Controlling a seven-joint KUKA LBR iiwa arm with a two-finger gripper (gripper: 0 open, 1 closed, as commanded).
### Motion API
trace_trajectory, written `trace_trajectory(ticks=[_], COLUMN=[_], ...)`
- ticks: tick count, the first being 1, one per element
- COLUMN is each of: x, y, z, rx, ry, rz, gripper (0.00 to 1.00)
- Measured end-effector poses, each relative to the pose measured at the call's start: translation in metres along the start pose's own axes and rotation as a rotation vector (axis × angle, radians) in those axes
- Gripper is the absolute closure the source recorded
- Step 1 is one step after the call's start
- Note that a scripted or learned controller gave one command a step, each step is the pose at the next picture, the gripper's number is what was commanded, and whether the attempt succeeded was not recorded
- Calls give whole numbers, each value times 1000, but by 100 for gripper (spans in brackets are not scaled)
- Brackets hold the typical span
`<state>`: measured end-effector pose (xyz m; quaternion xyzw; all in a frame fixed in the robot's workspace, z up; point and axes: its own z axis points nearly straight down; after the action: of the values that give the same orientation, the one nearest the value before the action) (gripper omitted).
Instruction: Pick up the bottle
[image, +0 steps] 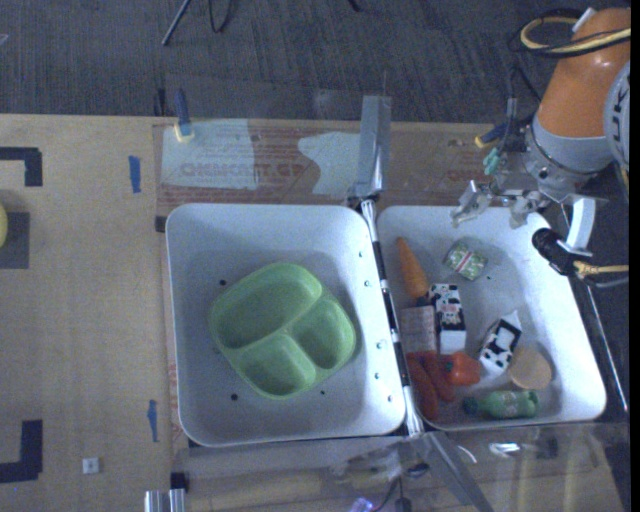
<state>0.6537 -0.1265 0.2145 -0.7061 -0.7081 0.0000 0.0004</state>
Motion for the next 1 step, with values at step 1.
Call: trace_trajectory(ticks=[1], x=[1], y=[1], z=[-11], rx=[-4], ry=[-1], rz=[-2], gripper=[100])
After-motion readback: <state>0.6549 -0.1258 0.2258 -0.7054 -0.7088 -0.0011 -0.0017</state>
